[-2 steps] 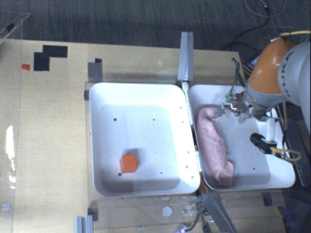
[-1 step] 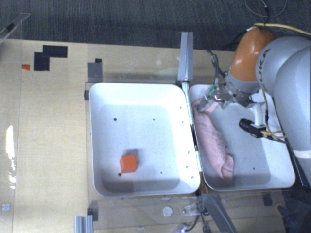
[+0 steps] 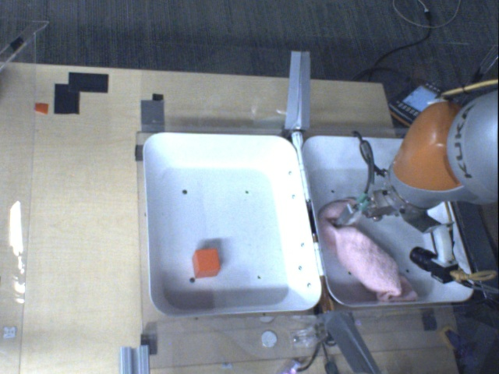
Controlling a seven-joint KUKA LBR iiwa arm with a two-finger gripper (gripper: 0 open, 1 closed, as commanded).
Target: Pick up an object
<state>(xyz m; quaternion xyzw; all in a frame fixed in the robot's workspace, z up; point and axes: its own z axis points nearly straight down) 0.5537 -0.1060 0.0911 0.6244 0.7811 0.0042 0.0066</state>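
A pink cloth (image 3: 360,257) lies crumpled in the right bin (image 3: 335,158), stretching from the bin's left wall toward its front right corner. My gripper (image 3: 350,216) is low over the cloth's upper left end, right at the fabric. The arm comes in from the right, its orange band above the wrist. A small orange cube (image 3: 207,262) sits in the left bin (image 3: 218,162), near its front left.
A metal divider post (image 3: 299,92) stands behind the seam between the bins. On the wooden bench at the far left lie a black L-shaped piece (image 3: 78,90) and a tiny orange piece (image 3: 41,108).
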